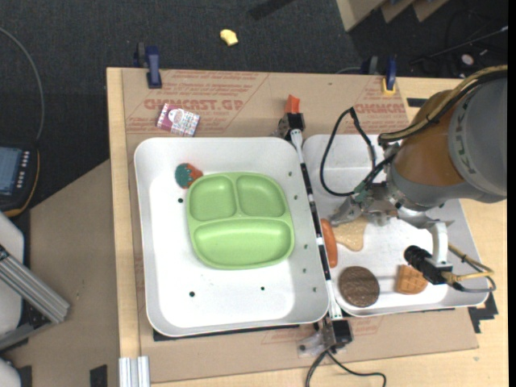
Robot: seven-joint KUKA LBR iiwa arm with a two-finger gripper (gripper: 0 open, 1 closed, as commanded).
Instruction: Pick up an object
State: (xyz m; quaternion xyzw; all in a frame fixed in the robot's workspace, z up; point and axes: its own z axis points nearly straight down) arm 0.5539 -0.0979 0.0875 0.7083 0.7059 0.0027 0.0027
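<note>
Two white bins sit side by side on the bench, and we see the arm (451, 147) reaching over the right bin (347, 156) from its right edge. The gripper (367, 208) hangs low near the middle of that bin, just above a pale, flat, bread-like piece (351, 236); whether it is wide or narrow we cannot tell, since the wrist and cables cover it.

Along the right bin's left edge lies an orange sausage-shaped toy (329, 243). Near its front edge sit a brown round disc (358, 285) and, to the right of that, an orange waffle-like piece (410, 280).

The left bin (161, 272) carries a green divided plate (239, 220) at its centre, with a small round red-and-green toy (188, 174) just beside the plate's back left corner.

We judge the pale piece the likeliest target: probably light, stiff toy plastic, thin and smooth, so best pinched across its narrower width.
</note>
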